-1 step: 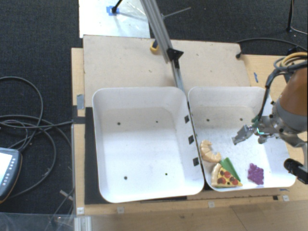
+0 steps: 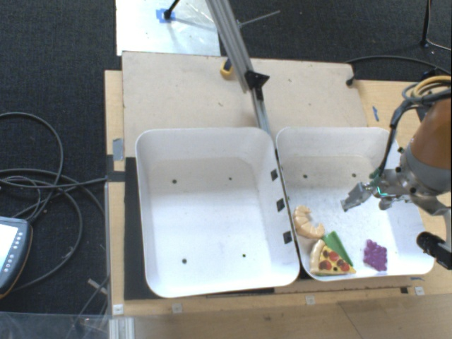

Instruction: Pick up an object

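A pale wooden bench [image 2: 183, 90] stands on dark carpet [image 2: 56, 48], cables [image 2: 42, 182] trailing left. No writing is legible. The left bin [image 2: 152, 210] adjoins the right bin [image 2: 318, 154], which holds a croissant [image 2: 308, 223], pizza slice [image 2: 330, 258] and purple grapes [image 2: 375, 255] near its front. The gripper [image 2: 355, 198] hangs above; jaw state unclear

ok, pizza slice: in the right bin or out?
In. The pizza slice lies flat on the right bin floor near its front edge, beside the croissant and grapes.
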Tool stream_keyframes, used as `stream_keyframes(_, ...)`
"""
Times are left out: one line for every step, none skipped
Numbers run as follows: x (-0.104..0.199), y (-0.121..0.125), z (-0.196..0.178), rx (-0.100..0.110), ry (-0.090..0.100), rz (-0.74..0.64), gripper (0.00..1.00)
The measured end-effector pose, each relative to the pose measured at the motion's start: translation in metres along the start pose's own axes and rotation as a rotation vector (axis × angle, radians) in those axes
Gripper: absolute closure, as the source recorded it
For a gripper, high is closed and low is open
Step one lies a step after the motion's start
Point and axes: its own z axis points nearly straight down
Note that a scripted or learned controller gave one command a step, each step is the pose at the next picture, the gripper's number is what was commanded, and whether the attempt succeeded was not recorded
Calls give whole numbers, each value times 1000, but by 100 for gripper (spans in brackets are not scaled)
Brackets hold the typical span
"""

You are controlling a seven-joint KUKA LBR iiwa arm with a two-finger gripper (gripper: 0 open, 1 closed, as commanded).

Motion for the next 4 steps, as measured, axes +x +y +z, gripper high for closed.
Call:
stream_keyframes(1,-1,42,4,1,2,0)
stream_keyframes(1,3,103,5,1,2,0)
stream_keyframes(2,4,118,2,0,2,0)
stream_keyframes(1,5,107,-2,0,3,100)
